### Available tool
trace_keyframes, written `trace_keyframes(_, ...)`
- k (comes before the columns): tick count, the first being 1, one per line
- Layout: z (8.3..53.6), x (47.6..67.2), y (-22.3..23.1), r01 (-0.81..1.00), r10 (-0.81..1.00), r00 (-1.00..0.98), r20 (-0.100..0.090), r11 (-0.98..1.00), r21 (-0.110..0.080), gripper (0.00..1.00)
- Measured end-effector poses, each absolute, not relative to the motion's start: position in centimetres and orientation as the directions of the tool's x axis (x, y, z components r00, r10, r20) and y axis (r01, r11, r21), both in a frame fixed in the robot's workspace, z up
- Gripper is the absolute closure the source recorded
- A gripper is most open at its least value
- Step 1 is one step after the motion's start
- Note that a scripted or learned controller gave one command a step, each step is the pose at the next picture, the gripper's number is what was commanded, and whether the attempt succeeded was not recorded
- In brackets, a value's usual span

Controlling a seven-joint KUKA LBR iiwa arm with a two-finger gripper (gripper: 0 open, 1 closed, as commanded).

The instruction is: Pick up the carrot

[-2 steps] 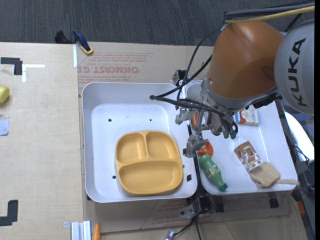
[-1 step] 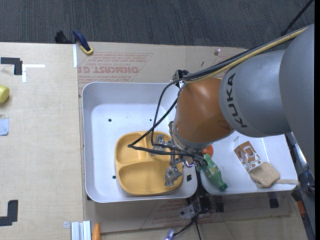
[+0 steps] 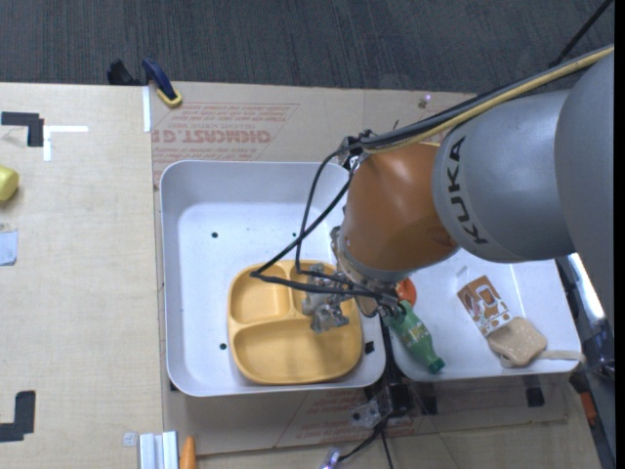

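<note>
"KUKA" is read in black on the grey arm (image 3: 518, 164), which is seen over the seam of the two bins. The end effector (image 3: 327, 313) is poised over the yellow divided plate (image 3: 283, 345) in the left bin (image 3: 195, 262) — its state cannot be told. The carrot's orange tip (image 3: 406, 289) is glimpsed at 3 o'clock of the plate, just above the green bottle (image 3: 415, 338). A printed packet (image 3: 484, 306) lies in the right bin — lettering illegible.

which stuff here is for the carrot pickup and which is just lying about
For the job:
- claw, over the yellow plate
- orange thing by the wrist, possibly the carrot, mostly hidden

Lying about:
- yellow plate
- green bottle
- snack packet
- bread slice
</note>
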State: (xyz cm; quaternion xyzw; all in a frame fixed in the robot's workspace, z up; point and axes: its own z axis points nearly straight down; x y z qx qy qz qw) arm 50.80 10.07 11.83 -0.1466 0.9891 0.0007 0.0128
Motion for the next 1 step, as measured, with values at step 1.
trace_keyframes(1, 12.72, 51.04, 10.05, -0.288, -0.288, -0.957, -0.032, 0.957, -0.004, 1.0)
